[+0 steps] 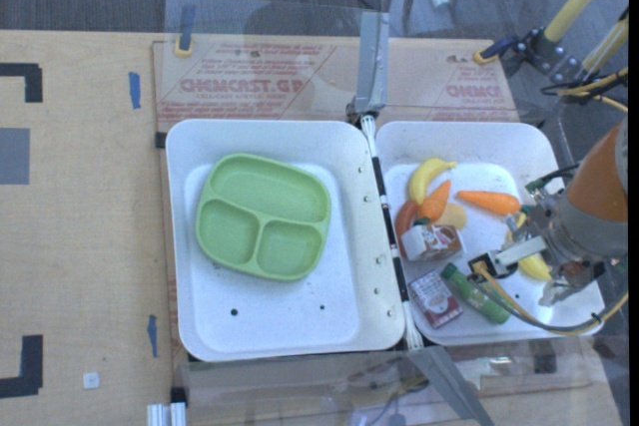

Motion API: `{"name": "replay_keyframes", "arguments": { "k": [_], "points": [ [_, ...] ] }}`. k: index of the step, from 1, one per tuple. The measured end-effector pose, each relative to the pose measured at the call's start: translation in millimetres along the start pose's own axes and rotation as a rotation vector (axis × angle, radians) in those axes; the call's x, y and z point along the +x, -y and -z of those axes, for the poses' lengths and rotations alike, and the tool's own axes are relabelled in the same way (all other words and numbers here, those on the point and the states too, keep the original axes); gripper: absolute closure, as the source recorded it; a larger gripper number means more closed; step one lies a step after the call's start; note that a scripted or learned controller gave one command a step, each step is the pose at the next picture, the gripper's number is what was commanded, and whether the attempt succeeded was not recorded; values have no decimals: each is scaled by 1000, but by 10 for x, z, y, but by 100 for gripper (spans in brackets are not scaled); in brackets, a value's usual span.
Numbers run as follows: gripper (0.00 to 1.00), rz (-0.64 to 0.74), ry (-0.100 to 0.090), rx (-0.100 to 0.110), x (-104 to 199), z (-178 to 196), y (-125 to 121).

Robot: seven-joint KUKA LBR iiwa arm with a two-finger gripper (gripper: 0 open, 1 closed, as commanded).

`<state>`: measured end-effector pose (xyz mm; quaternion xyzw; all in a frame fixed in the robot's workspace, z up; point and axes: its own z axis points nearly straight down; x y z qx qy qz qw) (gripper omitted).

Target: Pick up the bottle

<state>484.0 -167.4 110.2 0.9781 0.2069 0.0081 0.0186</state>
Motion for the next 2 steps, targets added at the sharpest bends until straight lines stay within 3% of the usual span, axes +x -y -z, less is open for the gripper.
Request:
{"name": "replay_keyframes", "arguments": {
  "k": [1, 2],
  "points": [
    [0, -210, 22, 44, 1156, -101, 0],
    [0, -209, 15, 41, 1260, -282, -527]
  ]
}}
